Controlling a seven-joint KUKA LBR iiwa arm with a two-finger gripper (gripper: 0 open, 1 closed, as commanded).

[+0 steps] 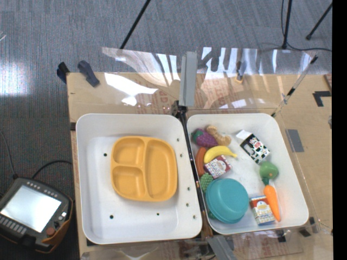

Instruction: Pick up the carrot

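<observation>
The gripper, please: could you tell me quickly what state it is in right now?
Gripper: cannot be told. The orange carrot lies in the right white bin, beside a small carton, with nothing gripping it.

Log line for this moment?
carrot: right bin, near corner, beside small carton | yellow tray: left bin | pick: not done
</observation>
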